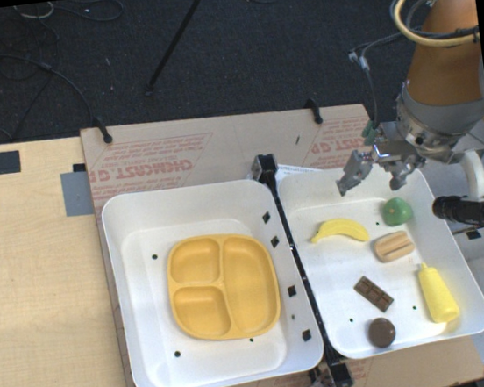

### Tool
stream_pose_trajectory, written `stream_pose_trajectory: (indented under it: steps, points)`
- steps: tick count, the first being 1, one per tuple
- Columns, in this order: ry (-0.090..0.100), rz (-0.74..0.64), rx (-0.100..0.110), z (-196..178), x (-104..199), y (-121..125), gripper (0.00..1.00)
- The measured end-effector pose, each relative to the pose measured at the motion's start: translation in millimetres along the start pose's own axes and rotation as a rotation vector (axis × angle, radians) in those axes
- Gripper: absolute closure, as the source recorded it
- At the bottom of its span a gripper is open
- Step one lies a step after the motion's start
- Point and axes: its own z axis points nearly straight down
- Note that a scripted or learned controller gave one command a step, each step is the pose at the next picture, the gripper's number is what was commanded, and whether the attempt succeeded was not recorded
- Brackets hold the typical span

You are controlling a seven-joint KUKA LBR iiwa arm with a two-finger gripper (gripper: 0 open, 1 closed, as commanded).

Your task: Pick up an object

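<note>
End effector [370, 173] hangs spread wide, holding nothing, above the right bin [471, 291]; banana [339, 231] at its seven o'clock looks light, smooth: grip mid-curve.

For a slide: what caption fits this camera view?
Open gripper hovers over right bin holding banana, toy foods; yellow plate fills left bin.

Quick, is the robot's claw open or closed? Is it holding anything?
Gripper: open, holding nothing, hovering over the far end of the right bin, above the banana.
</note>
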Motion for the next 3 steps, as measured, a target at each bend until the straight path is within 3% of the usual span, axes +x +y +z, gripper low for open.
stream_pose_trajectory:
  steps: [3]
  points:
    - [0.002,0.002,0.008,180.8,-16.5,-11.5,0.0]
